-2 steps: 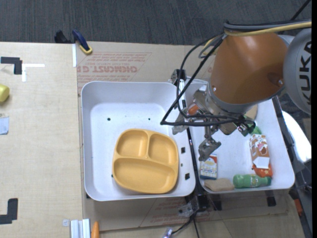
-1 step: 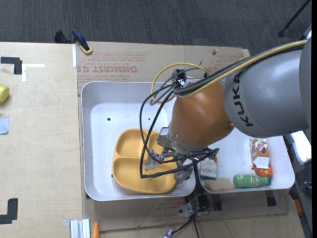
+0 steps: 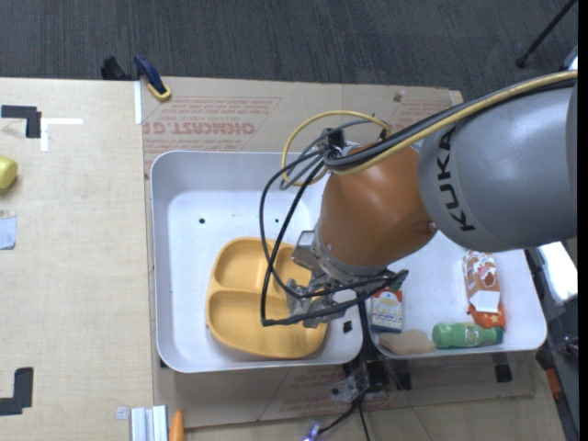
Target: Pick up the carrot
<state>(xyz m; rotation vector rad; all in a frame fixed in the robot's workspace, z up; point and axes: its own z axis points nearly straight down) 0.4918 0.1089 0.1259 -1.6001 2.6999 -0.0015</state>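
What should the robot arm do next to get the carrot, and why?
Probably lift straight up a little. The gripper sits low over the yellow divided plate in the left bin, and the arm hides what lies under it, so I cannot see a carrot there.

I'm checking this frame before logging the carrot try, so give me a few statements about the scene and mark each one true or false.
1. A yellow divided plate lies in the left bin. True.
2. The gripper hangs over the right bin. False: it is over the left bin, at the plate's right edge.
3. A green bottle lies on its side in the right bin. True.
4. The bottle stands on the yellow plate. False: it is in the other bin.
5. A small carton stands in the right bin. True.
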